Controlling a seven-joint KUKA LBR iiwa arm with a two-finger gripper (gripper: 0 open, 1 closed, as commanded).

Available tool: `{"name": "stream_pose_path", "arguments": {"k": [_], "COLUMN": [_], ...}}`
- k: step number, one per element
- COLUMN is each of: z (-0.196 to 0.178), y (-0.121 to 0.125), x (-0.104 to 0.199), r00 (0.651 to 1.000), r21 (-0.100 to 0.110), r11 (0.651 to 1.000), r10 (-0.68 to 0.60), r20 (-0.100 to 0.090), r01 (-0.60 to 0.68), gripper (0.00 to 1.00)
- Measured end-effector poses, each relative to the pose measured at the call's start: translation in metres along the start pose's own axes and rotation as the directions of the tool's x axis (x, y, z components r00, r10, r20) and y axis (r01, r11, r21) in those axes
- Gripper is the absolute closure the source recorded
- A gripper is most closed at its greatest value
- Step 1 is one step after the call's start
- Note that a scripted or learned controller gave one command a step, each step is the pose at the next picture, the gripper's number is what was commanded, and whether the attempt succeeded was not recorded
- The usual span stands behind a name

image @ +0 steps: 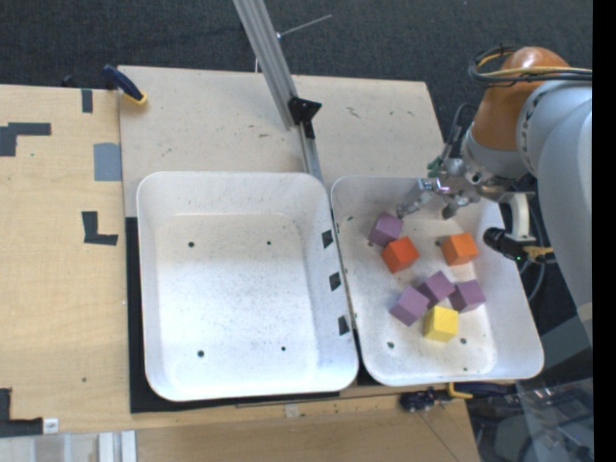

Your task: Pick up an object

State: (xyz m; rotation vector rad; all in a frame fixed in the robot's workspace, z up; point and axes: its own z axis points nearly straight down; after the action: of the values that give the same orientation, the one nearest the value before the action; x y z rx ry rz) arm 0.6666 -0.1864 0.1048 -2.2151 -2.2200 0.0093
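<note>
Grey arm [549, 133] hides the right bin's [500, 354] far corner.

Grey arm [568, 152], orange band [510, 104], black cables [496, 61].

Right bin [510, 354]: four purple cubes [387, 229], two orange cubes [400, 253], one yellow cube [442, 322], loosely clustered.

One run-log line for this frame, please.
stage: approach | pincer: above right white bin, holding nothing visible | nearest: purple foam cube | other bin: left white bin
</note>
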Motion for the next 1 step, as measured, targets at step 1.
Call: {"name": "stream_pose_path", "arguments": {"k": [1], "z": [0.0141], "y": [-0.0003], "x": [0.001], "r00": [1.0], "r21": [-0.005], "r11": [1.0], "r10": [-0.001], "r20": [0.001], "r01": [0.001], "gripper": [0.0]}}
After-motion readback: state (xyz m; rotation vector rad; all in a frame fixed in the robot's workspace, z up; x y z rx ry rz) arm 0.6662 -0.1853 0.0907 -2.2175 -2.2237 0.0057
